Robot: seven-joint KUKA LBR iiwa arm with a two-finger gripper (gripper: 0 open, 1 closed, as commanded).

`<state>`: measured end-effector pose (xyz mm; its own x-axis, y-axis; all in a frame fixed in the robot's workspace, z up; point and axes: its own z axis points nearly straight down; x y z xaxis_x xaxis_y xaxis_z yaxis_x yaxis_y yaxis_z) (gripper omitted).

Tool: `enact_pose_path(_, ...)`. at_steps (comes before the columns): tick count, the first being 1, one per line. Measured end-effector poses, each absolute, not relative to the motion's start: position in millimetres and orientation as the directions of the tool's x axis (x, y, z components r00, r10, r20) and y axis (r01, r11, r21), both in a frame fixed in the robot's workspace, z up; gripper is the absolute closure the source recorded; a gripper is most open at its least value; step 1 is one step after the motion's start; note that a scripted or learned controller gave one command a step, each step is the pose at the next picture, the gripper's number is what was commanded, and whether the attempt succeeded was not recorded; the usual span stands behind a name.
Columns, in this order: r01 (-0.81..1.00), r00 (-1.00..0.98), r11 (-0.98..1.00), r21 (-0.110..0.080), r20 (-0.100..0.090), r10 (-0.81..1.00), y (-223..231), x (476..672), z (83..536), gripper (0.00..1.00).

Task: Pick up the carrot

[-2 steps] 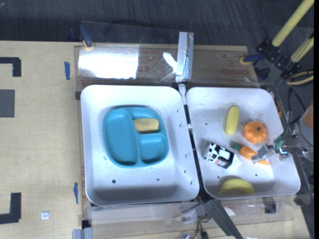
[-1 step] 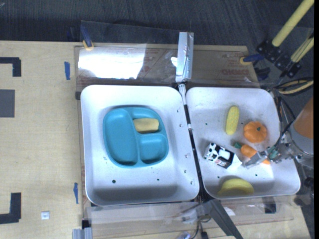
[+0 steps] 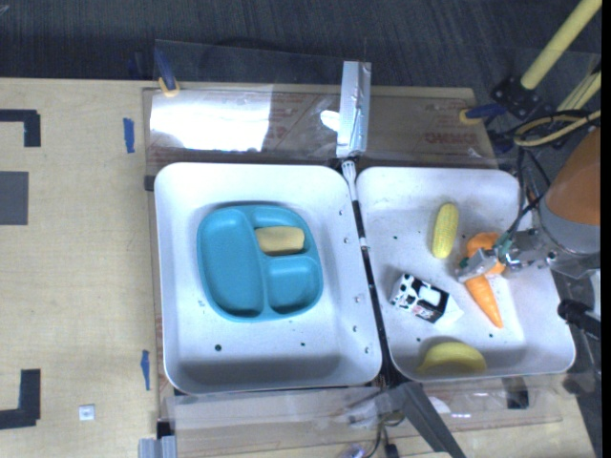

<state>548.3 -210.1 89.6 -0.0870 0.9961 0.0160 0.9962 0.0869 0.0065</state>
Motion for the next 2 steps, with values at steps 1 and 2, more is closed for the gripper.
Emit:
enact_pose_path(1, 0.996, -0.087, 0.087, 0.012, 0.003, 0.996, -213.5, 548.8, 99.3, 1.0)
enact_pose_path(2, 0.968, 0.251, -0.251, 0.004, 0.002, 0.968, -121.3, 542.8, 216.3, 1.0)
